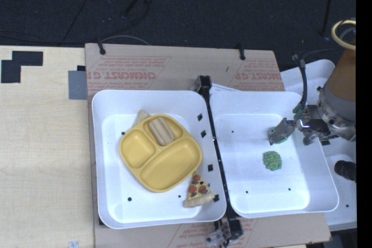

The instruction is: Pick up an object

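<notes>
A small green, knobbly object (272,160) lies on the floor of the right bin (250,194), toward its right side. My gripper (282,133) hangs over the same bin, just above and slightly right of the green object in the view, apart from it. Nothing shows in its grasp. The arm's orange band (347,74) stands at the right edge. In the left bin (110,125) rests a yellow divided plate (158,154) with a tan hot-dog bun (161,130) in its upper compartment. A toy pizza slice (199,191) lies beside the plate's lower right.
A black divider (210,142) runs between the two bins. Cardboard (174,69) lies under the bins, with a pale wooden benchtop (40,154) to the left. Cables (303,87) hang near the arm's wrist over the right bin's far corner.
</notes>
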Robot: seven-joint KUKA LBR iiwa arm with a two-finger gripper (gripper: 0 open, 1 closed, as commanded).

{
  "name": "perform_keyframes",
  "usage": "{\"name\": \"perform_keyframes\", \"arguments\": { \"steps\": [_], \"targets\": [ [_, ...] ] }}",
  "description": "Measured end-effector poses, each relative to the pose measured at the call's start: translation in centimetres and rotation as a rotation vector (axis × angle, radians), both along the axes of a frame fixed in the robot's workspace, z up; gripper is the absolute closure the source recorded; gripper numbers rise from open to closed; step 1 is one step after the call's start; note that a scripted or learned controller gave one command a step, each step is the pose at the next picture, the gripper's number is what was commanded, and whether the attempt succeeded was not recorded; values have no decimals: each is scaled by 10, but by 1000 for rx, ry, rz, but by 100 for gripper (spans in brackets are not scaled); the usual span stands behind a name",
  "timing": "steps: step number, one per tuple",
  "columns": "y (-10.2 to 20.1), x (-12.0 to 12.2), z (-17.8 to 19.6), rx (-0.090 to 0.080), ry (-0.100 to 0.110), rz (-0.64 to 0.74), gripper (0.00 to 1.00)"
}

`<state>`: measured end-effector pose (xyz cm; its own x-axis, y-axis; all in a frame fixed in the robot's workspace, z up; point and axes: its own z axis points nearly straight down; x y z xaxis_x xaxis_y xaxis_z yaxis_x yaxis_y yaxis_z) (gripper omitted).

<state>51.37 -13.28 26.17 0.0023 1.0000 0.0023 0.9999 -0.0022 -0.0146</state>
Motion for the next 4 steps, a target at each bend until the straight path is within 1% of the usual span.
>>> {"name": "perform_keyframes", "arguments": {
  "steps": [1, 2, 3, 4],
  "targets": [
    [0, 2, 6, -2, -13, 2, 0],
    [0, 0, -58, 0, -6, 2, 0],
    [1, -4, -102, 0, -7, 2, 0],
    [9, 2, -156, 0, -9, 1, 0]
  ]
}}
